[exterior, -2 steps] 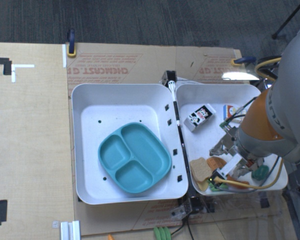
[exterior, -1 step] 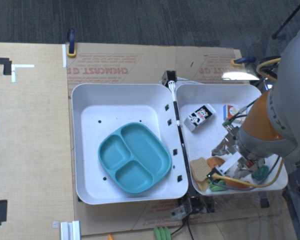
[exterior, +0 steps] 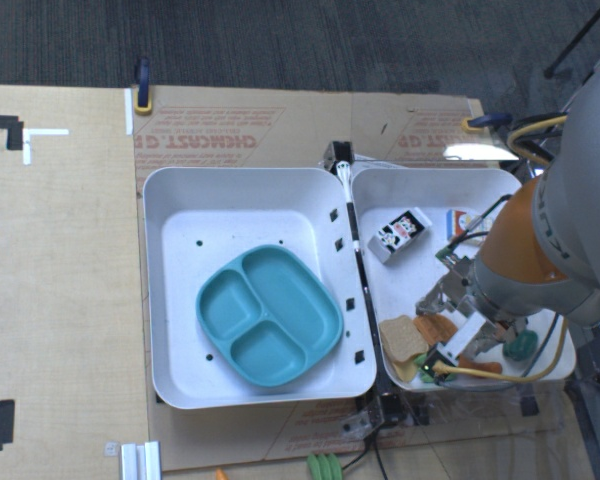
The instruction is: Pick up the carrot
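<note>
An orange piece that looks like the carrot [exterior: 436, 326] lies in the right bin [exterior: 380, 193], between the bread slice [exterior: 401, 339] and the arm. My gripper [exterior: 450, 306] is low over it, reaching in from the right under the orange wrist band. The gripper body hides part of the carrot, and I cannot tell whether it touches it. Another small orange bit [exterior: 483, 368] shows near the bin's front edge.
A small black-and-white carton [exterior: 400, 233] lies at the back of the right bin. A green toy [exterior: 523, 345] sits by the arm at the front right. The left bin [exterior: 170, 268] holds a teal divided plate [exterior: 269, 314].
</note>
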Controlling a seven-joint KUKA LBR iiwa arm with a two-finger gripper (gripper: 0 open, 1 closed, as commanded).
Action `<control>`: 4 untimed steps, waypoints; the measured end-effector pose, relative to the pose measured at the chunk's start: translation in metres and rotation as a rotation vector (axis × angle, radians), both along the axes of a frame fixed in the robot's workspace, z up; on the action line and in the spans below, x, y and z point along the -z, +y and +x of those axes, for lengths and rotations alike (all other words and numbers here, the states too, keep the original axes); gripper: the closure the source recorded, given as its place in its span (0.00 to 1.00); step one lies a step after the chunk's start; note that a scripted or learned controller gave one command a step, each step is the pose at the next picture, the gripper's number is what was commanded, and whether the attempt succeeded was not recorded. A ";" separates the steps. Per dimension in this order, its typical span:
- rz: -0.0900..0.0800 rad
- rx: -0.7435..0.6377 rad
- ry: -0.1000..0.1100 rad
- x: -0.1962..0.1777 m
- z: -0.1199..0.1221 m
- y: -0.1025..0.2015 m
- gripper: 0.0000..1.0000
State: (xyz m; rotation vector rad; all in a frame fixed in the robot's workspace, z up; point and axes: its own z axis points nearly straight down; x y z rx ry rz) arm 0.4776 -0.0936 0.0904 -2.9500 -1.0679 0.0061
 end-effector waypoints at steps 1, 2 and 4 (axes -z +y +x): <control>0.001 -0.482 -0.003 -0.001 0.000 -0.009 0.00; 0.001 -0.482 -0.004 0.000 0.001 0.001 0.00; -0.002 -0.285 -0.003 -0.101 0.001 0.111 1.00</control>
